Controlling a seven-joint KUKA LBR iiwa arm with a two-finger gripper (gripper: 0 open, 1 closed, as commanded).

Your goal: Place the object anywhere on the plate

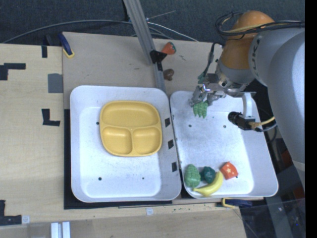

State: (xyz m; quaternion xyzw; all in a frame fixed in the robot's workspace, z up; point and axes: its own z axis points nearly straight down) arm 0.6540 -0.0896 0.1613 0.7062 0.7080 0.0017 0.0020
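So the gripper point(201, 99) is up near the far left corner of the right bin point(257, 182), jaws clamped on a small green object point(200, 109) dangling under them, lifted clear for carrying I'd guess. The yellow plate point(131, 128) sits in the left bin point(84, 182), so it's a hop across the divider.

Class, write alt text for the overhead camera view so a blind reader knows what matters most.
The robot's hand holds a small green toy above the right bin, while the yellow plate waits in the left bin. A banana, two other green toys and a red one sit at the right bin's near edge.
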